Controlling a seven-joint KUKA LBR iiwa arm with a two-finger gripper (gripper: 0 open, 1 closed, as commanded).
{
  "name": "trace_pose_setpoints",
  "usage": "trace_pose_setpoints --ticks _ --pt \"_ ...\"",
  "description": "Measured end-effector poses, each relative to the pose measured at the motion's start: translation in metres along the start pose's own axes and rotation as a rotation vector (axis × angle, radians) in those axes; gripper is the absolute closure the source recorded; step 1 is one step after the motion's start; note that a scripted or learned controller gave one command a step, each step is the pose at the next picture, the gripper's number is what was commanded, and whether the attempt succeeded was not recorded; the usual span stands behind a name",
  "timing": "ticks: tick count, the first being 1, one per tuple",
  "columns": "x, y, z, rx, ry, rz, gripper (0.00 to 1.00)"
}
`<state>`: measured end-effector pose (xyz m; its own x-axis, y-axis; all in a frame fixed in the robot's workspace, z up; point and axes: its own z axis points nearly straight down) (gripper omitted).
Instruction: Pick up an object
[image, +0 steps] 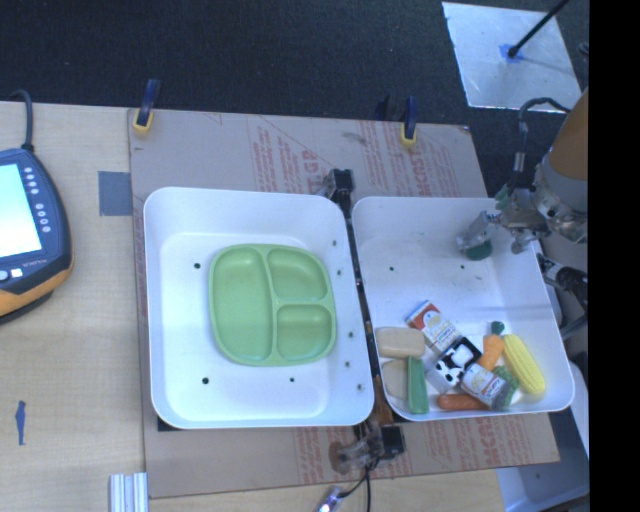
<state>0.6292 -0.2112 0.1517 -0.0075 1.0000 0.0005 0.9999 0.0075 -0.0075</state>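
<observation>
Toy food pile (465, 365) sits in the right bin (400, 225), near corner: corn, carrot, bread, small cartons all touching. Gripper (480, 240) is over the bin's far side, well apart from the pile, something small and greenish at its tip (held or not, can't tell). Risk: crowded items, fingers may wedge or nudge neighbours, grab slips

Light is bright and even over the worktop (80, 340), with a slightly cool cast. The two white bins, left bin (170, 300) and right bin (420, 240), come close to washing out, and their rims blur into the floors. Shadows are short and soft; a faint one lies under the green tray (270, 303). The dark floor (250, 50) at the top holds almost no detail. The whole picture is soft and low in resolution, so the small toys (465, 365) and the tool (490, 235) look smeared.
</observation>
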Motion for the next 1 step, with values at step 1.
trace_pose_setpoints --ticks 1 --pt "0.0001 0.0273 0.0604 -0.004 -0.001 0.000 0.00"
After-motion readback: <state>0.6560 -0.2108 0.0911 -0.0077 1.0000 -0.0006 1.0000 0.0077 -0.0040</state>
